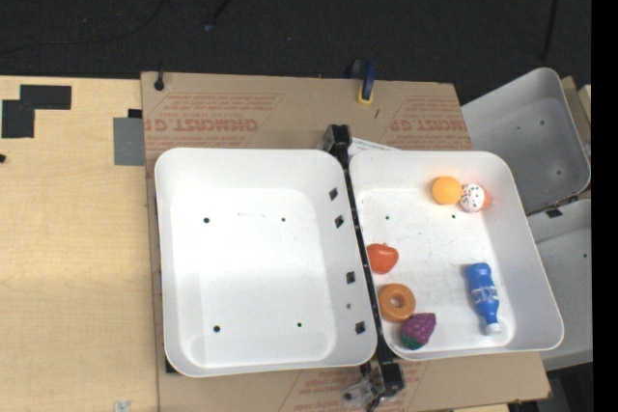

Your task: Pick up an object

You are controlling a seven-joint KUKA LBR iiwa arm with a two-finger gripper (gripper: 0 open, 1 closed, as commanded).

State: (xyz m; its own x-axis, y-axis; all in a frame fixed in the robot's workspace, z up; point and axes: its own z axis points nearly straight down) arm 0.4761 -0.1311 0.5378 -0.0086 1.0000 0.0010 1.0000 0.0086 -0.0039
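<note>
The right bin (512, 207) holds several small objects. An orange ball (446, 190) lies near its far side, touching a white and red spotted piece (472, 198). A red tomato-like toy (382, 258) sits by the bin's left wall. In front of it rests a brown ring-shaped donut (397, 301), and a purple grape bunch (419, 329) lies at the near edge. A blue bottle (482, 295) with a white cap lies on its side toward the right.
The left bin (193, 178) stands beside the right one, joined by a black divider with clips (346, 227). Both rest on a cardboard sheet (241, 111) over a wooden bench. A grey metal panel (536, 125) stands at the right.
</note>
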